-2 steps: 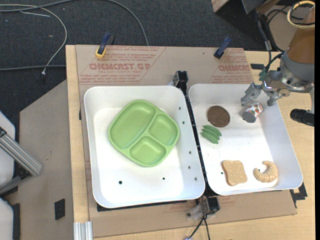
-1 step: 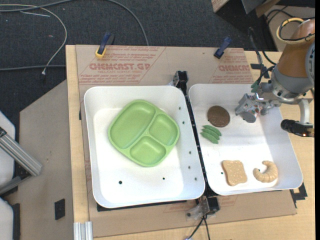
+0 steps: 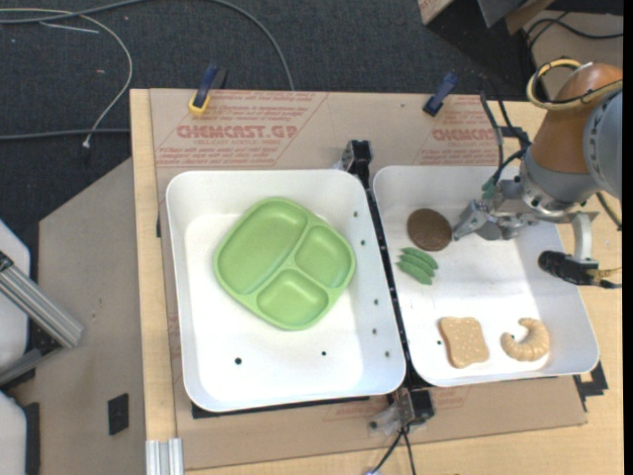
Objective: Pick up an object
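Two bins sit side by side on your bench. Your arm [image 3: 579,127] is cut off at the right edge, and its bulk hides the far right corner of the right bin [image 3: 495,290]. The gripper [image 3: 465,228] is small and grey against white, so I cannot tell how it is set. It sits low, just beside a round, flat brown disc [image 3: 429,229]; whether they touch is unclear. Near the disc lies a green pod [image 3: 417,263], ridged and glossy. Toward the front you have a tan toast slice [image 3: 462,340] and a curled croissant [image 3: 527,340]. The left bin [image 3: 213,359] holds a smooth green plate [image 3: 285,262] with three compartments.
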You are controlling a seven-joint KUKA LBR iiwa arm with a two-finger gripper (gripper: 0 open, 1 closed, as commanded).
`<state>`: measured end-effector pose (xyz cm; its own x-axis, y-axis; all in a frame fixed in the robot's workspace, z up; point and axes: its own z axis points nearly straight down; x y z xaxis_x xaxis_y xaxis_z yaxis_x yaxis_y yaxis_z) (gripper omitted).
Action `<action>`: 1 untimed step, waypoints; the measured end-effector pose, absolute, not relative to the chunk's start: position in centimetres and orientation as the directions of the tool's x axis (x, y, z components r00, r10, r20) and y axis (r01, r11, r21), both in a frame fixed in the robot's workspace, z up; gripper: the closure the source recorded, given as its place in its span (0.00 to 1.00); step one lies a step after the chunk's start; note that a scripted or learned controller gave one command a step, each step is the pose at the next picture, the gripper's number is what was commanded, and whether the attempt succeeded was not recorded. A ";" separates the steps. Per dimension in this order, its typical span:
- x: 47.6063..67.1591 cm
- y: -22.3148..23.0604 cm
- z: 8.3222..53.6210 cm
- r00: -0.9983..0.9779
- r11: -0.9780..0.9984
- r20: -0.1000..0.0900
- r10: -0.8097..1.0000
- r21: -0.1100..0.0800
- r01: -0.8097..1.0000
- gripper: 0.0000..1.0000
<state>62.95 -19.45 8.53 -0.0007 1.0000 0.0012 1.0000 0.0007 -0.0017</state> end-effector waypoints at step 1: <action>63.1 -19.4 9.7 -0.002 0.002 0.000 1.000 0.001 1.000 1.00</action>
